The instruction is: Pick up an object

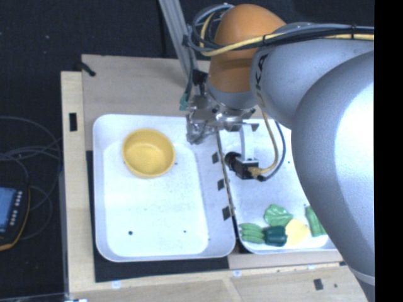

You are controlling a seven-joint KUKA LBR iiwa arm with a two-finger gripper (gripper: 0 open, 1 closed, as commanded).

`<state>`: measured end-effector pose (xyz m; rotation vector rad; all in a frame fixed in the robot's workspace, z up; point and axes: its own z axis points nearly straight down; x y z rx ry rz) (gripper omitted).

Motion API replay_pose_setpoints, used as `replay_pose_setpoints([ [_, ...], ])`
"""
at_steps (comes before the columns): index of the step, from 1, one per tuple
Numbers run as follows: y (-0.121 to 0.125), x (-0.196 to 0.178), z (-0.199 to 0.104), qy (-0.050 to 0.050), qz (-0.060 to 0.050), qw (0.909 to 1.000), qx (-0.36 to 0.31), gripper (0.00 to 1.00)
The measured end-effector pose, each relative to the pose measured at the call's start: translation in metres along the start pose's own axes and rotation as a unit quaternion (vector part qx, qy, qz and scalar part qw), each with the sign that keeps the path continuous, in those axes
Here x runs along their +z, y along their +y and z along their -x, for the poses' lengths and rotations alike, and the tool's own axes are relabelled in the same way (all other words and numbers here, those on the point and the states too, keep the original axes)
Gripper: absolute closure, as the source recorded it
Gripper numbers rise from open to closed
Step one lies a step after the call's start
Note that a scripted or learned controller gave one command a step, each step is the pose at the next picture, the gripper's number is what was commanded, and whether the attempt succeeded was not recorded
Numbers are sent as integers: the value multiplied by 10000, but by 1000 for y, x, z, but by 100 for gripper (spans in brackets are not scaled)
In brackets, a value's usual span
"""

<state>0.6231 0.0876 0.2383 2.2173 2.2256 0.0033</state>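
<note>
A yellow bowl (pixel 148 153) sits upright in the upper left part of the left bin (pixel 157 231). My gripper (pixel 196 131) hangs over the upper right corner of that bin, just right of the bowl and apart from it. The orange wrist band (pixel 242 43) is above it. In the near part of the right bin (pixel 264 168) lie several small things: a light green piece (pixel 278 216), a green ridged piece (pixel 251 232), a dark teal block (pixel 274 235), a yellow piece (pixel 297 231) and a green stick (pixel 314 222).
The grey arm (pixel 334 137) covers much of the right bin. A black cable with a yellow connector (pixel 249 167) dangles over that bin. A metal rail (pixel 173 17) runs up behind the bench. A handheld pendant (pixel 11 212) lies off the bench at left.
</note>
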Motion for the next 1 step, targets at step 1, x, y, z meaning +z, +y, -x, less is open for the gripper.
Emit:
replay_pose_setpoints([
  [1,0,1,3,-9,-6,10000,20,0],
])
